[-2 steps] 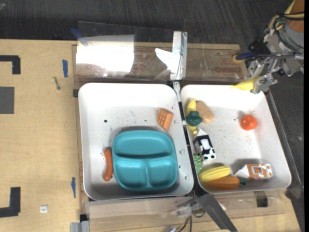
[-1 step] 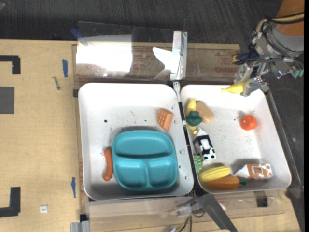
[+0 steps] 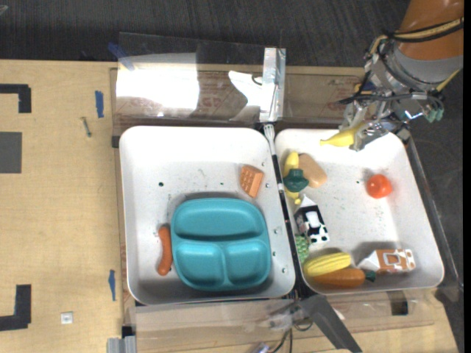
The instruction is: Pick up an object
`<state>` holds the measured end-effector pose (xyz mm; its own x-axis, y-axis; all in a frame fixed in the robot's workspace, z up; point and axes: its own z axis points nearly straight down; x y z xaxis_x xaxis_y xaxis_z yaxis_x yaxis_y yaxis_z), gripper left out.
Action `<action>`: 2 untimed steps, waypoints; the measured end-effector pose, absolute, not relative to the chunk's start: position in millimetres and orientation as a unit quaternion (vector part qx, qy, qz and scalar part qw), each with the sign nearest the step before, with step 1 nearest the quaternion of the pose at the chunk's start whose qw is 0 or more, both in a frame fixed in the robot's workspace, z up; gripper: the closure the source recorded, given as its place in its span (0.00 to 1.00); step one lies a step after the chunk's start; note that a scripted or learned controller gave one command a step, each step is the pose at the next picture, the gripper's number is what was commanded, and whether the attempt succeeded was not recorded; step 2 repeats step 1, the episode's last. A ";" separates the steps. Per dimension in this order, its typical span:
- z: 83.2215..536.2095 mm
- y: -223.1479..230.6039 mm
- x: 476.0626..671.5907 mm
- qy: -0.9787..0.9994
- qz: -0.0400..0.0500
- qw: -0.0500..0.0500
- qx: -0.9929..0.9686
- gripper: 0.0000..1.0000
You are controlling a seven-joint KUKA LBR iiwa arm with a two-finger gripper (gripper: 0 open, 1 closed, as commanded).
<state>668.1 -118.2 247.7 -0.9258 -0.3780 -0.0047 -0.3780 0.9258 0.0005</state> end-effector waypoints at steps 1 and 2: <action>265.9 -79.6 653.0 0.972 0.000 0.004 -0.237 1.00; 265.9 -79.6 653.0 0.972 0.000 0.004 -0.237 1.00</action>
